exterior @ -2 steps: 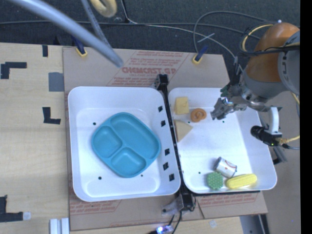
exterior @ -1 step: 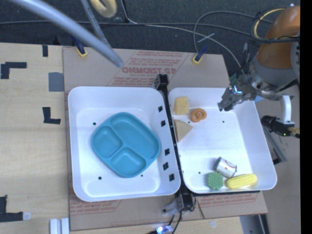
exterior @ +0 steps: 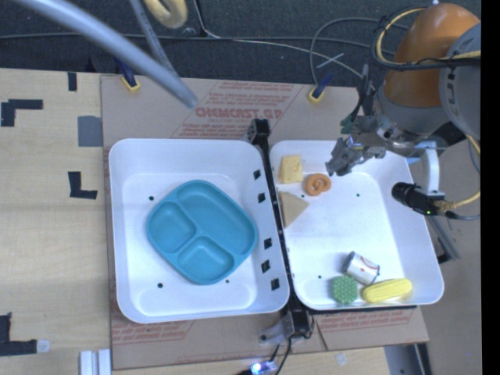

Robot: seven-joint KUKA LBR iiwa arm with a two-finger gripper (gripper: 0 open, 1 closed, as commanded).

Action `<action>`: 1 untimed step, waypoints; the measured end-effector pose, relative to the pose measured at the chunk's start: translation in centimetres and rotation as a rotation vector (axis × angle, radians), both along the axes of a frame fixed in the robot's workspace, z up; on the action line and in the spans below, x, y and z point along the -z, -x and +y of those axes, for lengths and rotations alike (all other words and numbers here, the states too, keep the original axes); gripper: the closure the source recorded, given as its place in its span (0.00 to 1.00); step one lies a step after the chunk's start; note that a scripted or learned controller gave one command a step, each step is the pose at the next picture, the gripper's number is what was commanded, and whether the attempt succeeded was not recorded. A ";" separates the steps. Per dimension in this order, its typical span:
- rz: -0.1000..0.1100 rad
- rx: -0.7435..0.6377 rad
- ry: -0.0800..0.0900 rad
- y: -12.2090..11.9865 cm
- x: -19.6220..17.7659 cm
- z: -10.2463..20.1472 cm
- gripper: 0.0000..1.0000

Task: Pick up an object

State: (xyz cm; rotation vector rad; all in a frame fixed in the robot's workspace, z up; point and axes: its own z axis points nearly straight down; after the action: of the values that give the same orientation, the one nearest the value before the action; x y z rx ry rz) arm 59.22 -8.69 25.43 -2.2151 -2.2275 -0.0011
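My gripper hangs over the far part of the right bin, just right of an orange ring-shaped pastry. A pale yellow cheese block lies left of the pastry, and a tan wedge rests below it by the bin's left wall. Near the bin's front edge sit a small silver can, a green round item and a yellow corn cob. Nothing shows between the fingers.
The left bin holds a blue divided plate. A black divider strip runs between the bins. Cables loop behind the arm's orange band. A grey tube crosses the top left.
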 end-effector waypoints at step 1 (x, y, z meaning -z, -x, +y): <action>0.003 0.000 0.000 -0.1 1.4 4.7 1.00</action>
State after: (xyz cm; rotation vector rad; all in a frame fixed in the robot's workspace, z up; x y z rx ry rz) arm 59.34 -4.02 23.98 -2.2144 -2.2259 0.0019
